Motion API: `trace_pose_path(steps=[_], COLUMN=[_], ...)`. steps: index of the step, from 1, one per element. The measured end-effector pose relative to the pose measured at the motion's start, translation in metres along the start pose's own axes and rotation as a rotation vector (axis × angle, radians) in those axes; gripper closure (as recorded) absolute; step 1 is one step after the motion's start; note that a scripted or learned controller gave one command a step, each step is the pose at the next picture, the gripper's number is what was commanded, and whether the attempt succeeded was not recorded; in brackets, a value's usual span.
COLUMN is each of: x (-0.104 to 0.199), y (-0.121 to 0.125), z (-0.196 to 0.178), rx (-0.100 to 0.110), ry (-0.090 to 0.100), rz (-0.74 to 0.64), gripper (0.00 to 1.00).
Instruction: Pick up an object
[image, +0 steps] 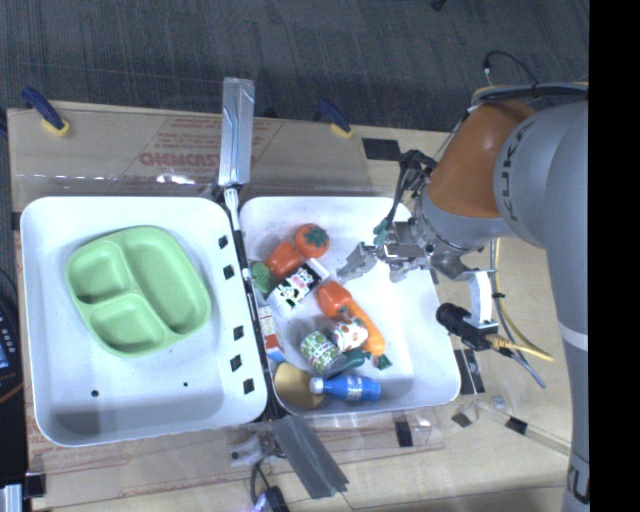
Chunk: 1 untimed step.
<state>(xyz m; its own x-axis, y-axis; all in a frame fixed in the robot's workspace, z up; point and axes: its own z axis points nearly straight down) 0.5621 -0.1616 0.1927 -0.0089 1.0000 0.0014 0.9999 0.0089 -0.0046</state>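
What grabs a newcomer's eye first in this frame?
Probably the pale green divided tray, alone in the left bin. Next, the heap of small toys in the right bin: an orange tomato-like piece at the top, a blue bottle at the bottom. Over that bin's upper right hangs the grey arm with its orange band, its pincer above bare bin floor.

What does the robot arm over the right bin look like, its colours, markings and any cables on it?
The arm is smooth, rounded grey metal with a broad orange band above the wrist and dark KUKA lettering along the grey shell. Thin black cables loop beside the wrist. The gripper is a small silvery-grey metal assembly with slim fingers.
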Motion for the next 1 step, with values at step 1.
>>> trace_pose_path(steps=[1], x=[-0.0262], y=[-0.0284], z=[0.1010], rx=[-0.002], ry=[-0.001], rz=[-0.065], gripper=[0.00])
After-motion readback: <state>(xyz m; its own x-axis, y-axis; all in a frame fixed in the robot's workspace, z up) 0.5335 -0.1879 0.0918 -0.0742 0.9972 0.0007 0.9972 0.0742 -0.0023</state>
